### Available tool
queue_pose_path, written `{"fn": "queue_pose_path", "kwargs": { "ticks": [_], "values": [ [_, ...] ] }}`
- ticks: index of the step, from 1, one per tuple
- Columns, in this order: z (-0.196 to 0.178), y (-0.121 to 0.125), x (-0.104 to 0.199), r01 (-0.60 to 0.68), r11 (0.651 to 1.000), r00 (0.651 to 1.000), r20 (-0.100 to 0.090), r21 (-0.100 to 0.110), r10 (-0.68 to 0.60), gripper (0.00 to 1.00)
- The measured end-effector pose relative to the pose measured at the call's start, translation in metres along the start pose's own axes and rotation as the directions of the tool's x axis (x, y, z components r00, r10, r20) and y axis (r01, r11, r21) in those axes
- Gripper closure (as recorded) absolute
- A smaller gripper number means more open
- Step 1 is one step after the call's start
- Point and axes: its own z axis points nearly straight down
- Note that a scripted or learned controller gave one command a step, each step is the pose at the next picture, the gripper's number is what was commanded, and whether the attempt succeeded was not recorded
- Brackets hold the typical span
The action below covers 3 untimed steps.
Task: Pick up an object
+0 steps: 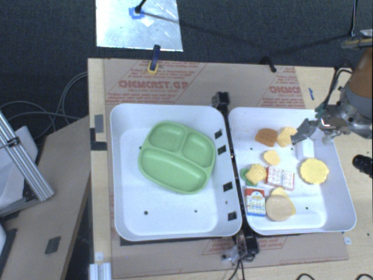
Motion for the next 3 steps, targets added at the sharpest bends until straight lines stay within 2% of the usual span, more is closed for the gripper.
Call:
{"fn": "queue_pose_path", "kwargs": {
  "ticks": [1, 3],
  "values": [
    [-0.007, 0.002, 0.001, 0.003, 1.0, 1.0, 0.002, -0.012, -0.003, 0.0],
    [0.087, 0.008, -0.004, 0.001, 1.0, 1.0, 0.001, -0.009, -0.001, 0.0]
  ]
}}
